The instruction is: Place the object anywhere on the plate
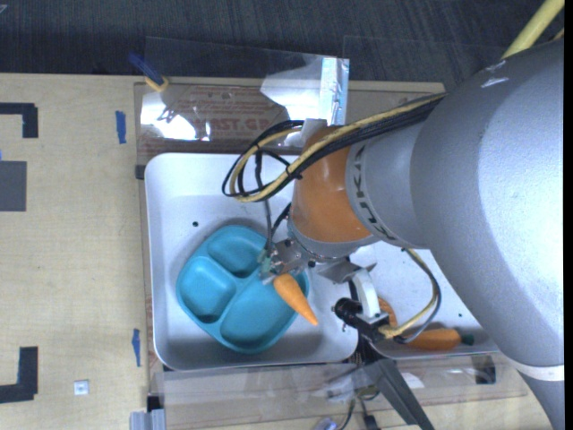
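Note:
A blue plate [228,285] with three compartments lies in the left white bin [170,204]. An orange toy carrot [295,299] slants across the plate's right rim, its thick end up-left and its tip pointing down-right. The carrot's thick end, with a bit of green, meets the underside of my gripper [285,260], which is just above the plate's right edge. The orange wrist band and the grey arm hide most of the gripper, so I cannot tell whether the carrot is held or resting on the rim.
A second orange object [436,337] lies near the front of the right bin [421,285], beside a black and white cable fitting [358,307]. Yellow and black cables [260,164] loop over the back of the left bin. The bulky arm covers the right side.

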Available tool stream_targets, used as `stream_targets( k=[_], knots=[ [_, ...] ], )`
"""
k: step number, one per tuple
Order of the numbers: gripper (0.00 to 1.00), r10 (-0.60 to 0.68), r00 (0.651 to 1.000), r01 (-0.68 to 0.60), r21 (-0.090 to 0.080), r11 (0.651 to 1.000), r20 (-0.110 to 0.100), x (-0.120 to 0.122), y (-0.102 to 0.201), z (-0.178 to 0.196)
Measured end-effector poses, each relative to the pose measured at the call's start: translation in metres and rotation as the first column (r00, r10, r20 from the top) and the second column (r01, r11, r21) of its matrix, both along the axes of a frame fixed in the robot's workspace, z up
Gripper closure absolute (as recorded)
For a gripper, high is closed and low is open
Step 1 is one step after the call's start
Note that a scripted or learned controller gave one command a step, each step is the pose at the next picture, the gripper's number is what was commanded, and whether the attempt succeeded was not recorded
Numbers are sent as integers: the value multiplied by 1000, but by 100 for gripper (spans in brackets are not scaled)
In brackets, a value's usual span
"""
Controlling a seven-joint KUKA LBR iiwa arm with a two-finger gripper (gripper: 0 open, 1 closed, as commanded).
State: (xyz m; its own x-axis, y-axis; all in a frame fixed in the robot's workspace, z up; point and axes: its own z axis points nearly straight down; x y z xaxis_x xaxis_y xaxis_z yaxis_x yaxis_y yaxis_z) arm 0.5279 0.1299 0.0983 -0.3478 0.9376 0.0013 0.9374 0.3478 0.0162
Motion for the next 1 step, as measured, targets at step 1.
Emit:
stream_targets(
  k=[1],
  knots=[
    [0,6,1000,-6,0,1000,-17,-5,2,-1]
  ],
)
